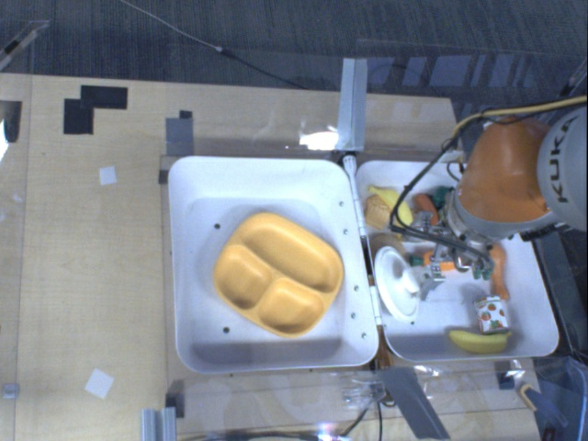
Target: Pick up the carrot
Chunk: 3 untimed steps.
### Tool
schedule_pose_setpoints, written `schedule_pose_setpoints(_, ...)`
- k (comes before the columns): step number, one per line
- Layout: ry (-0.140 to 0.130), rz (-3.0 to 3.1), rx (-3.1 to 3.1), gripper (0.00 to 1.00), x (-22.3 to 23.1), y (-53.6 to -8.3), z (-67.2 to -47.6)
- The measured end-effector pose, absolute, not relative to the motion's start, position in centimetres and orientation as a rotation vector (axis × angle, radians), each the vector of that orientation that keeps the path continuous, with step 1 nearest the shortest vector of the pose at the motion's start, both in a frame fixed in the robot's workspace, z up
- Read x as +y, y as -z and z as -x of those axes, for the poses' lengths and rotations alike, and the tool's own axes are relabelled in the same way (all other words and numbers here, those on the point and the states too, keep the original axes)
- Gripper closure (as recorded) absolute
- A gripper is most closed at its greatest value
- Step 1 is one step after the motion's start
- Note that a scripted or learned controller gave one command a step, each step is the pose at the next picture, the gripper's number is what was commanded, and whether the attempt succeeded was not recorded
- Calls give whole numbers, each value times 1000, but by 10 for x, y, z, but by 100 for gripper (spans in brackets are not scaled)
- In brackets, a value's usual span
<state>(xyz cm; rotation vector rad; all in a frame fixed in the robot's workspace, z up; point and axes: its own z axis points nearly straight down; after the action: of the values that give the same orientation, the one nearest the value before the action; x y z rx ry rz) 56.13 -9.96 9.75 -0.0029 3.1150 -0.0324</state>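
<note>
Carrot, slim orange and probably rigid plastic [499,274], lies along the right white bin's [542,338] far-right side beside the hand [450,265], whose opening cannot be told; its smooth, light midsection looks the best hold.

You're looking down on a pale wooden bench [83,274] with black square marks near its upper left corner. Beyond its far edge lies dark blue-grey carpet [276,16], crossed by a thin cable [147,21].
</note>
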Motion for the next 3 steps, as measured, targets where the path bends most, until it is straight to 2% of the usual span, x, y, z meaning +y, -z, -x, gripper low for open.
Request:
schedule_pose_setpoints(1,32,18,3113,0,-97,-99,-583)
schedule_pose_setpoints(2,32,-503,3068,0,-110,-99,-572)
schedule_pose_setpoints(3,39,-640,3045,0,-111,-98,-581)
